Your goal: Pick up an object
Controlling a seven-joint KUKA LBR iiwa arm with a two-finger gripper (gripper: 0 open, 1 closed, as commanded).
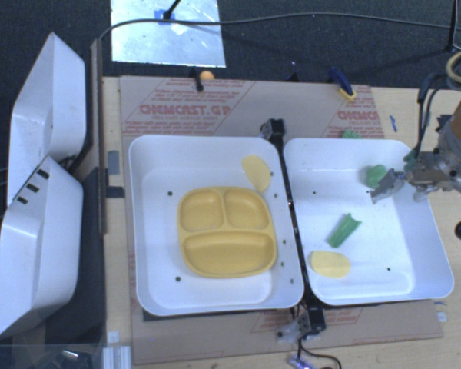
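Green block [343,231], a short bar lying at a slant, sat near the middle of the right bin [426,275], apart from everything else. You would have seen a second green piece [376,175] higher up, by the bin's far right part, with the gripper [390,186] just beside it, perhaps touching it. The arm [455,146] came in from the right edge, its wrist low over the bin's right rim, the grey fingers [383,191] pointing left toward that green piece. I could not tell how wide the fingers stood, and nothing showed between them. A pale yellow disc [330,264] lay flat below the block, near the bin's near left corner. Across the divider, in the left bin [150,206], you had a yellow tray [227,231] with three compartments, sitting roughly central. Another pale yellow oval [257,172] leaned at that bin's upper right, just beyond the tray's corner.
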